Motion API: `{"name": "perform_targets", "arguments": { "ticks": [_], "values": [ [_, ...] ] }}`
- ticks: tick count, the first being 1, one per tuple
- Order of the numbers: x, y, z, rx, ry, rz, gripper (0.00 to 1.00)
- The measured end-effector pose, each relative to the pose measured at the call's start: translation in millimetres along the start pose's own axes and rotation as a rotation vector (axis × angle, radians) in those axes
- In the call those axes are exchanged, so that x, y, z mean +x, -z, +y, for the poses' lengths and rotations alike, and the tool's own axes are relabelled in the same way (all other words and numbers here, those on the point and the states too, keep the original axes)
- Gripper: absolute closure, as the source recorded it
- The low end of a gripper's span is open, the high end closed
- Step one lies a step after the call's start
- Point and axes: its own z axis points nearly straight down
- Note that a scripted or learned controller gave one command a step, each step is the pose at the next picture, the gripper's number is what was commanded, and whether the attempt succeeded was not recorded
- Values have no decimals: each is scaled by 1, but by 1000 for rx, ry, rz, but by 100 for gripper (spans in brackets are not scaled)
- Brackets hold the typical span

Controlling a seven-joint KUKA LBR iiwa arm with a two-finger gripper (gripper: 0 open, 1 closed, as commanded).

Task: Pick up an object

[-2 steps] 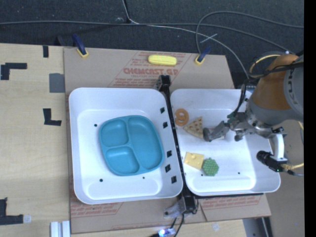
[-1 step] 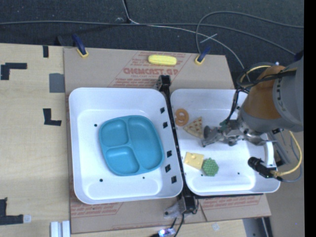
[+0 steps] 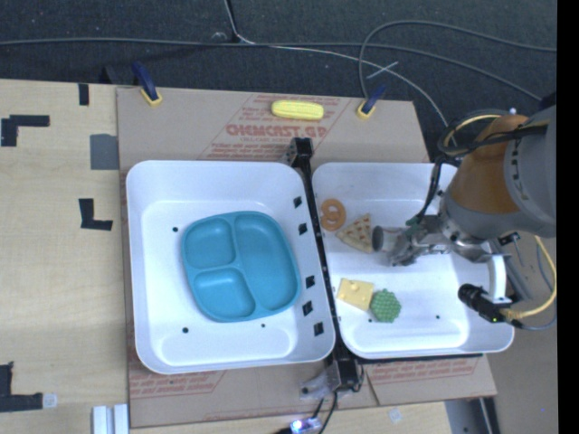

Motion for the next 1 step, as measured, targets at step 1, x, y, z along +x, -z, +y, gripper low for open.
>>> {"name": "perform_targets", "arguments": {
  "ticks": [1],
  "values": [
    [-10,52,3,2,-1,3,100]
  ]
}}
